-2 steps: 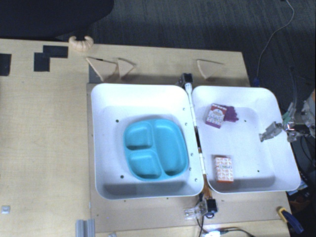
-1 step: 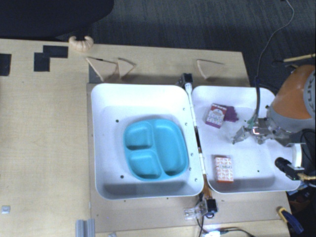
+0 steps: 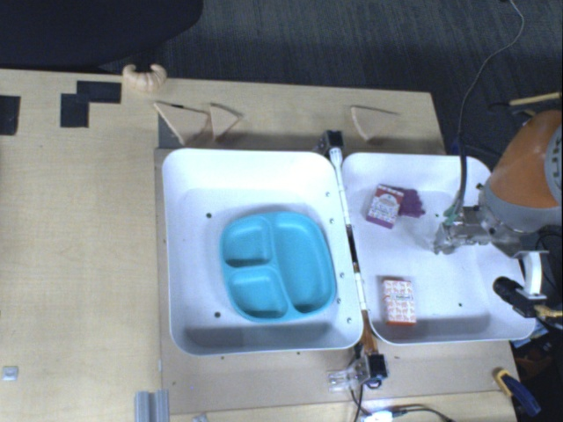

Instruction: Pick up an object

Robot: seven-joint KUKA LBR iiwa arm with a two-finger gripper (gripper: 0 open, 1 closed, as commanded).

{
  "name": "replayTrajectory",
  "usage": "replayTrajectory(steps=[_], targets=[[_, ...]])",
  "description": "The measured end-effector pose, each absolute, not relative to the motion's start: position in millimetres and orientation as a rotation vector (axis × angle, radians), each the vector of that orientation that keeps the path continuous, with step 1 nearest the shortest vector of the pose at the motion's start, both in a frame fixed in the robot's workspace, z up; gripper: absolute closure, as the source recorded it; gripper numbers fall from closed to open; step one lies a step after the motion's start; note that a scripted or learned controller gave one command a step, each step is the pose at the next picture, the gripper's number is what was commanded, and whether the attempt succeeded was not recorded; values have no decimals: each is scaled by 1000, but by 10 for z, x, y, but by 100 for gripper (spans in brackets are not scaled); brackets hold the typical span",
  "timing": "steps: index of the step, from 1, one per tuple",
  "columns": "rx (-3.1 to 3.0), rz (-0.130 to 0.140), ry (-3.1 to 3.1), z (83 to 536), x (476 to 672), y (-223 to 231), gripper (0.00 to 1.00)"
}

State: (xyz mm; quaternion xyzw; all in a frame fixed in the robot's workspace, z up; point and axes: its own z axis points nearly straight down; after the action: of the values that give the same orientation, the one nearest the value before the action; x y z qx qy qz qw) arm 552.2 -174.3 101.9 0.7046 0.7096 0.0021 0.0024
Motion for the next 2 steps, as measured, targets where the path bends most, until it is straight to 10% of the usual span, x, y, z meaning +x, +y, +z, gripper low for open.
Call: replayTrajectory(steps=[1,2], targets=[[2210,6,2226,1019,5522,-1743,0],[2219,1,2223,967,4869,-1676,0]])
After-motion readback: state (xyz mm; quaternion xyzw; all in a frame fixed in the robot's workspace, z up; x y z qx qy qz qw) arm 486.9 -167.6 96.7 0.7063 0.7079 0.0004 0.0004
